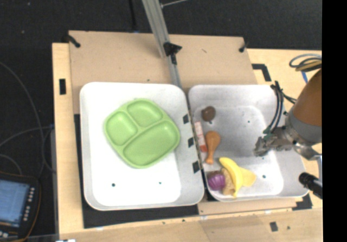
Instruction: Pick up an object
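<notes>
The right bin [244, 100] holds several toy foods along its left and front sides. A brown round piece [208, 113] lies near the bin's back left. Below it an orange-brown drumstick [212, 143] rests beside a thin red-and-white stick [198, 133] at the bin's left wall. A yellow banana [236, 173] and a purple round piece [216, 180] sit at the front. My gripper [264, 146] hangs over the right half of this bin, to the right of the drumstick and above the banana, apart from all of them.
The left bin [97, 181] carries a green divided plate [142, 132]. A metal pole [154, 13] rises from behind the bins. Cables [277, 108] run along the arm at the right bin's far right.
</notes>
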Available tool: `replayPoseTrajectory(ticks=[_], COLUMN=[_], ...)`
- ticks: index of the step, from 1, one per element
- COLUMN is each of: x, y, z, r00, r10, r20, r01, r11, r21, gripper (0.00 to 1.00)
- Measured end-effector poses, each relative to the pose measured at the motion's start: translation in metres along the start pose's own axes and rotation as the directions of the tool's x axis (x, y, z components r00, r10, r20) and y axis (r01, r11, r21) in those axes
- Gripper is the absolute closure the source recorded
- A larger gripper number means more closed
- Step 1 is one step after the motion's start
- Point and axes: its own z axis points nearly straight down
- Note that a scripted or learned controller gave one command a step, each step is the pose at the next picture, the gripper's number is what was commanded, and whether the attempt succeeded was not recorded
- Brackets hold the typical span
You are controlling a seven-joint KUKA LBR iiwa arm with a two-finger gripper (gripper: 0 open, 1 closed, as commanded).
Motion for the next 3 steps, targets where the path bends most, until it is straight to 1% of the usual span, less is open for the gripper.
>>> replayPoseTrajectory(ticks=[1,2,3], x=[-0.012,-0.007,-0.008], y=[0.003,0.001,0.002], z=[-0.051,-0.112,-0.136], r00=[1.0,1.0,1.0], r10=[-0.001,-0.007,-0.007], r20=[0.002,0.002,0.0], r01=[0.001,0.007,0.007], r11=[1.0,1.0,1.0], r21=[-0.002,-0.004,0.001], gripper=[1.0,1.0,1.0])
